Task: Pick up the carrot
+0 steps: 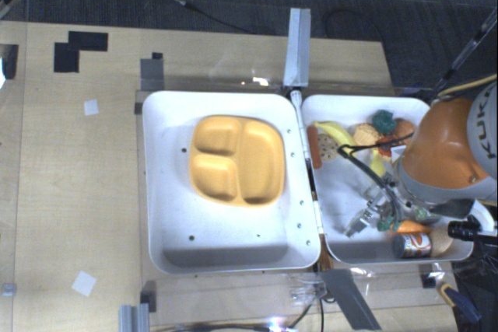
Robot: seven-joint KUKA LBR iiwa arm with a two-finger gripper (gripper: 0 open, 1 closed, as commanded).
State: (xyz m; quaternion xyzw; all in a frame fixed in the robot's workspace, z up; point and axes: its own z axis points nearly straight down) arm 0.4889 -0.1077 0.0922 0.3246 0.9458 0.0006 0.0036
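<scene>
The carrot [408, 227], a short orange piece with a green end, lies near the front right of the right bin [342, 190], partly under the arm. The gripper [359, 223] hangs low over the bin floor just left of the carrot, its metal tip pointing toward the front left. Nothing shows between its tip and the white floor. The arm's orange band [443, 144] covers the bin's right side.
The left bin [167, 167] holds a yellow compartment tray [237, 159]. At the back of the right bin lie a banana [334, 133], a red strip [313, 145], a teal piece [383, 120] and other toy food. A can [412, 245] lies in front of the carrot.
</scene>
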